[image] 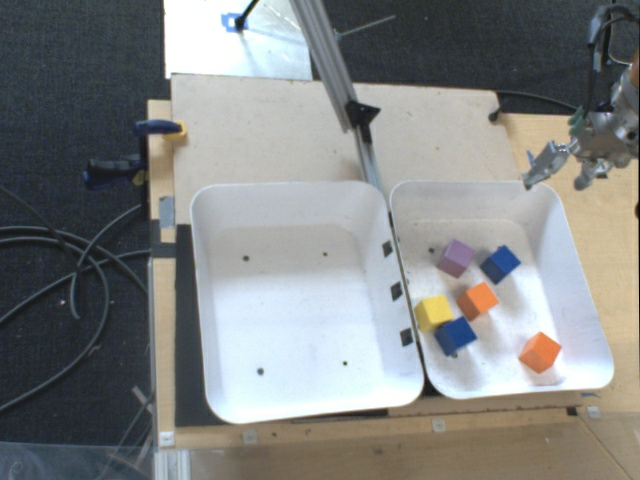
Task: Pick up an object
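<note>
Inside right bin (572,258), six cubes (478,300).

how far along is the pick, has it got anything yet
Nothing looks done: the gripper sits open above the right bin's far corner with nothing between its fingers. All six blocks lie in that bin, from the purple block to the lone orange block. Descending, gripping and lifting remain.

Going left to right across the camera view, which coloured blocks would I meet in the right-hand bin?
Yellow block → purple block → orange block beside it → upper blue block → lone orange block.
</note>
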`<state>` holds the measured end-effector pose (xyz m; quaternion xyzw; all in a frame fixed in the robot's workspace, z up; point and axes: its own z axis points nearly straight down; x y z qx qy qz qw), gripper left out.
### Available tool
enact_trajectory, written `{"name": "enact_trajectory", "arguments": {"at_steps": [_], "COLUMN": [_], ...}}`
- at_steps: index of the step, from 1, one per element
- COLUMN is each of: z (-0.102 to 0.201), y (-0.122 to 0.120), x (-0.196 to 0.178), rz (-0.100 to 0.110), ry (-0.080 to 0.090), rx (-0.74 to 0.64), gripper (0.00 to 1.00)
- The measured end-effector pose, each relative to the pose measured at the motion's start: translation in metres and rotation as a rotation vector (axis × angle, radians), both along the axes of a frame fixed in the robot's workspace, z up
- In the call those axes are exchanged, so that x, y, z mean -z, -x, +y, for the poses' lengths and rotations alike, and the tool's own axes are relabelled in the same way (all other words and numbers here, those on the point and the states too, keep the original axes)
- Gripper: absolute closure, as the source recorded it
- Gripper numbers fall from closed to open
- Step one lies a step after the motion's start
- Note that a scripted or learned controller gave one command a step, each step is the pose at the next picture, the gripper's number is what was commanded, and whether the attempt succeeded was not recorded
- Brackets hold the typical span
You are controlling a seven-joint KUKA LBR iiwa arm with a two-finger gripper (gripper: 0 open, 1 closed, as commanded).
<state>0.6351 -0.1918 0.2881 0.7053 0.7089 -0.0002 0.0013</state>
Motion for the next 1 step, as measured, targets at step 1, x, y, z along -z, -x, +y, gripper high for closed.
{"name": "enact_trajectory", "arguments": {"at_steps": [1], "z": [0.012], "y": [0.0494], "x": [-0.0411], "rz": [-0.003], "ry": [-0.002], "rx": [0.003], "gripper": [0.0]}}
